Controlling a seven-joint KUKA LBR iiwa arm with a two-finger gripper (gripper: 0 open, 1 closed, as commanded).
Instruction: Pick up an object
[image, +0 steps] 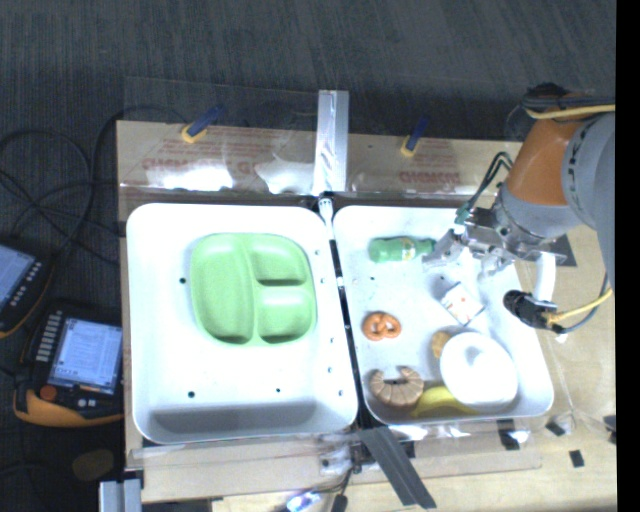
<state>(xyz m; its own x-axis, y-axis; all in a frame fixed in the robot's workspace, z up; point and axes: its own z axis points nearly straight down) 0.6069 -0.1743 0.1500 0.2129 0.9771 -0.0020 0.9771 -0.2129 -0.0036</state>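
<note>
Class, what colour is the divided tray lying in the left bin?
Light green tray, seen in the camera view.

Single fixed camera, mounted above the bench (150, 160), looking down at a slight slant. Both white bins sit in full view at mid-frame: left bin (150, 400) centre-left, right bin (535, 385) centre-right. Range is moderate; dark floor shows along the top and left edges. The arm (560, 175) enters from the upper right of the frame.
</note>
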